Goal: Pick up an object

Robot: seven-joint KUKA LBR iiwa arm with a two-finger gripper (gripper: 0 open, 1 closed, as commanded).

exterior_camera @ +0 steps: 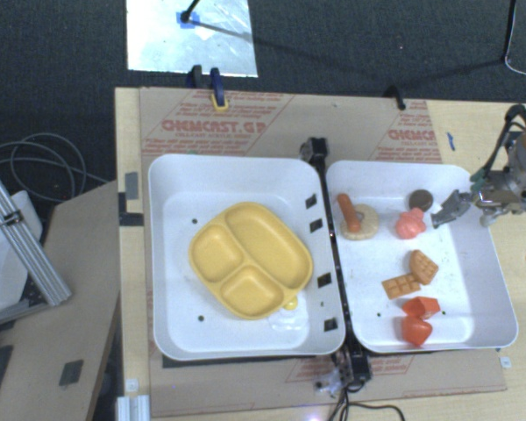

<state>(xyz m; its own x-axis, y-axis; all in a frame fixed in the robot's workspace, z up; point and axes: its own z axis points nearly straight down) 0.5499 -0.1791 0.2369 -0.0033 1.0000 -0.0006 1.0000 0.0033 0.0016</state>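
Note:
The right bin [484, 281] holds several small toy foods. A pink piece [409, 224] lies near its upper right, with a brown disc [420, 200] just behind it. An orange stick [345, 208] leans on a tan round slice [363, 223] by the bin's left wall. Two waffle-patterned pieces [423, 266] [401, 285] sit mid-bin, and two red pieces [420, 305] [415, 329] lie near the front. My gripper [447, 210] hangs over the bin's upper right, just right of the pink piece and the disc. Nothing shows held in it.
The left bin [171, 261] holds a yellow three-compartment plate [250, 259]. A black divider with clips [326, 235] runs between the bins. The arm's wrist [508, 191] crosses the right bin's far right rim. Cardboard lies under both bins.

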